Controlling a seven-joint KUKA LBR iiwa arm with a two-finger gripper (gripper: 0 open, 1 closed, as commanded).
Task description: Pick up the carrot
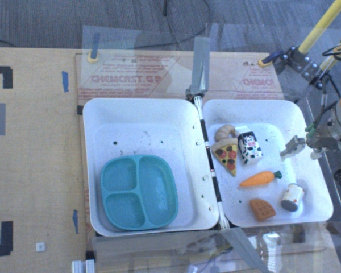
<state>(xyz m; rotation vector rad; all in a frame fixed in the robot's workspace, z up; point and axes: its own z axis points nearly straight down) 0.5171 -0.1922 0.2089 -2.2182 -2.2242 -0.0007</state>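
Observation:
The carrot (259, 179), orange with a small green top, lies flat in the right bin (273, 114), its green end pointing right. My gripper (304, 147) hangs over the bin's right side, above and to the right of the carrot and apart from it. Its two fingers stand open with nothing between them; one fingertip (290, 147) points toward the bin's middle.
Around the carrot lie a pizza slice (227, 154), a black-and-white carton (249, 147), a beige bread piece (225, 132), a waffle (262, 209) and a small can (292, 197). The left bin (102, 118) holds a teal divided plate (138, 192).

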